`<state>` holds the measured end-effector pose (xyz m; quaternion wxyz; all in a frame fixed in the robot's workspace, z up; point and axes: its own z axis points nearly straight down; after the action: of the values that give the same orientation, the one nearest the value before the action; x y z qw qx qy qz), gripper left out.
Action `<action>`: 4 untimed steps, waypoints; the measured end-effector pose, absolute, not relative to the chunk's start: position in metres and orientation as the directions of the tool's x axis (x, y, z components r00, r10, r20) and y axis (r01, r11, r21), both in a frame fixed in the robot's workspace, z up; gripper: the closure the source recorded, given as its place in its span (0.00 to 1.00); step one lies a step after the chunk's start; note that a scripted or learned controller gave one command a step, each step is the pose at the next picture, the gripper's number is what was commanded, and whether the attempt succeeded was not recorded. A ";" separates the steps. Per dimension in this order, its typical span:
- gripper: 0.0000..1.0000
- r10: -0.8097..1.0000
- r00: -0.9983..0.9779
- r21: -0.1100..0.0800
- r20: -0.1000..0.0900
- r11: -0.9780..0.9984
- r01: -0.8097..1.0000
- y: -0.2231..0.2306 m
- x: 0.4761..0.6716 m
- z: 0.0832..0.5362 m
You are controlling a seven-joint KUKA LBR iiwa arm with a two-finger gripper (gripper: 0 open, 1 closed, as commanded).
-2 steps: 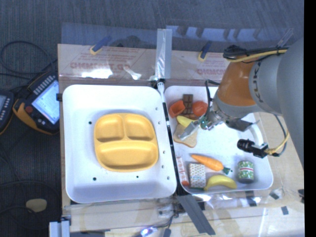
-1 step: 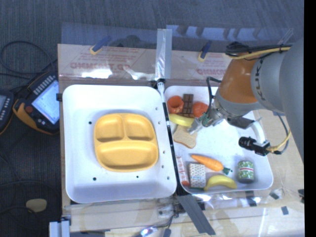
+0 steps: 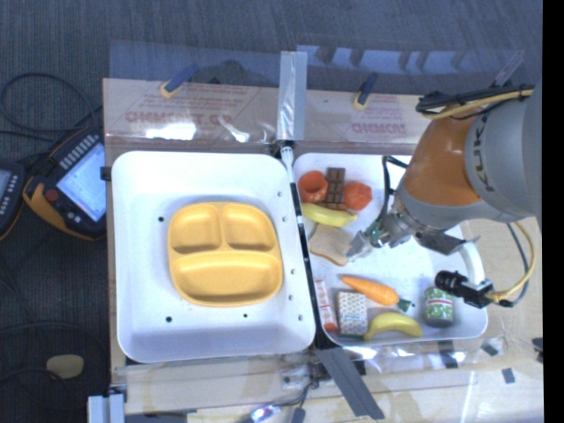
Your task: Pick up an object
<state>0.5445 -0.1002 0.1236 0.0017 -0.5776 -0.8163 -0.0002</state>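
My claw [image 3: 363, 242] hangs over the flat bread slice [image 3: 331, 248] in the right bin [image 3: 476, 326]; its grip I cannot tell. Nearby, a tapered carrot [image 3: 370, 289] points left, long axis slanting.

The right bin [image 3: 476, 329] holds the pickable objects; a brown chocolate bar [image 3: 336, 186] lies at its far left corner, between two orange-red tomatoes [image 3: 313, 184] and overlapping them; a yellow banana [image 3: 327, 216] lies just nearer, along the left wall, touching a slice of bread [image 3: 330, 247]; an orange carrot [image 3: 373, 290] with a green tip lies slantwise near the middle; a small patterned box [image 3: 352, 312] sits by the near edge; a second banana [image 3: 393, 325] curves beside it; a small can [image 3: 438, 307] with a green label stands upright toward the near right corner.
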 end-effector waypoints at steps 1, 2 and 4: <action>0.00 0.943 -0.333 -0.002 0.003 0.333 0.943 -0.100 0.545 0.124; 0.00 0.831 -0.555 0.010 -0.009 0.556 0.831 -0.121 0.493 0.090; 0.00 0.921 -0.389 0.016 -0.011 0.389 0.921 -0.105 0.490 0.090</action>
<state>0.4895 -0.1046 0.0902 -0.0091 -0.5526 -0.8334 -0.0038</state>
